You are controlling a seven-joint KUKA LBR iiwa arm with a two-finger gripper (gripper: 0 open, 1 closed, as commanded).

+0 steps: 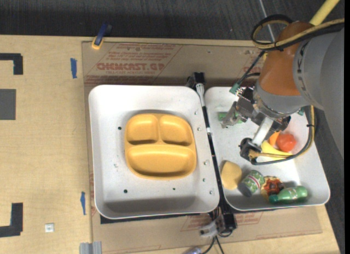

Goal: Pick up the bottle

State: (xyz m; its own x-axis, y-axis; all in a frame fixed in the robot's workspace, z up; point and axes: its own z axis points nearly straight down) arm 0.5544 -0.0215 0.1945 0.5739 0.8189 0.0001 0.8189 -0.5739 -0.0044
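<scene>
A small green bottle (290, 194) lies on its side near the front right corner of the right bin (317, 179). My gripper (235, 114) hangs over the back left part of that bin, well away from the bottle and up-left of it. The grey arm with its orange band (281, 78) covers the bin's back right part. Nothing shows in the gripper's grasp.
Beside the bottle lie a small orange-red item (272, 184), a round can (251, 183) and a tan lump (231, 174). An orange-red fruit (285, 140) and a yellow piece (275, 150) sit under the wrist. The left bin (104, 138) holds a yellow divided plate (160, 144).
</scene>
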